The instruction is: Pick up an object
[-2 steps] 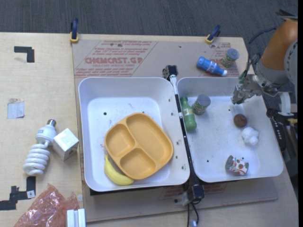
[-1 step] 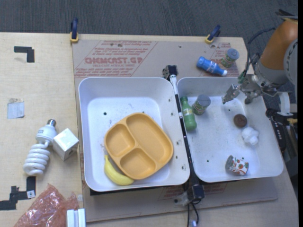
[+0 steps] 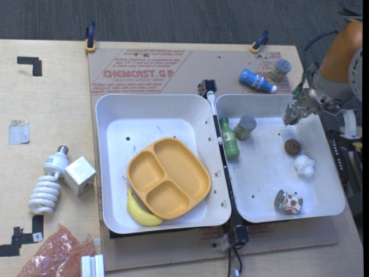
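Reaching in over the far right corner of the right bin (image 3: 331,203), a grey arm with an orange band (image 3: 345,49) holds its gripper (image 3: 292,115) low above the bin's white floor, near the far wall. Whether anything sits between the gripper's tips, or how they stand, cannot be told at this size and angle.

Inside the right bin, a green bottle (image 3: 229,138) lies along the left wall, with a small grey-lidded jar (image 3: 245,127) touching it at the far end. A dark brown ball (image 3: 293,148) rests near the right wall, just below the gripper and apart from it. A crumpled white wad (image 3: 304,165) lies just beside the ball, toward the near side. A small printed can (image 3: 288,202) lies on its side by the near right corner.

Inside the left bin (image 3: 104,154), an orange divided plate (image 3: 168,178) fills the middle, tilted slightly, and covers part of a yellow banana (image 3: 140,212) at the near edge.

On the brown board (image 3: 138,68) behind the bins, a blue bottle (image 3: 257,81) lies on its side beside a small upright jar (image 3: 281,70). On the bench left of the bins sit a spiral light bulb (image 3: 47,183) touching a white cube (image 3: 79,175), with a red mesh bag (image 3: 57,253) at the near edge.
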Controlling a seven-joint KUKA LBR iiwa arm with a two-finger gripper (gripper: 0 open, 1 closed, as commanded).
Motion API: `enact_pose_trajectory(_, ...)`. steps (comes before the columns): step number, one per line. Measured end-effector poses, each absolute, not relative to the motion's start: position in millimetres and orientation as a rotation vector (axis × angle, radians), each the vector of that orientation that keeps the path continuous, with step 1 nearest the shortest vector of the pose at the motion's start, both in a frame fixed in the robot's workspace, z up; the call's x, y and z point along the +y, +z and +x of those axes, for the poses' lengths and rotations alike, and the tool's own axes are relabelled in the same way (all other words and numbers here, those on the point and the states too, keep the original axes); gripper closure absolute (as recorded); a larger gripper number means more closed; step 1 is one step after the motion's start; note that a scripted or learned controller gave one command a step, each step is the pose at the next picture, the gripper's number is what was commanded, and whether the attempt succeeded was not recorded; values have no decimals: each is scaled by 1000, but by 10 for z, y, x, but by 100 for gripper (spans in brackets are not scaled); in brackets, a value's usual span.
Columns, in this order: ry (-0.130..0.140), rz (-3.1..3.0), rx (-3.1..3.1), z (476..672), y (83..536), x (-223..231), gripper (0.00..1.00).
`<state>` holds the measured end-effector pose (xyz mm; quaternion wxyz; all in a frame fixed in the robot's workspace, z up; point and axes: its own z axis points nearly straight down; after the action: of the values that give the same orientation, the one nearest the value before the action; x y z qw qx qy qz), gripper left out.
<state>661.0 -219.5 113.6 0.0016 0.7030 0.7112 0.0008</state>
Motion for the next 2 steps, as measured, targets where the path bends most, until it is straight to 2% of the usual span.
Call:
enact_pose_trajectory(1, 3, 2207, 2233, 6611, 1135, -2189, 0)
enact_pose_trajectory(2, 3, 2202, 2234, 6616, 1239, -2193, 100)
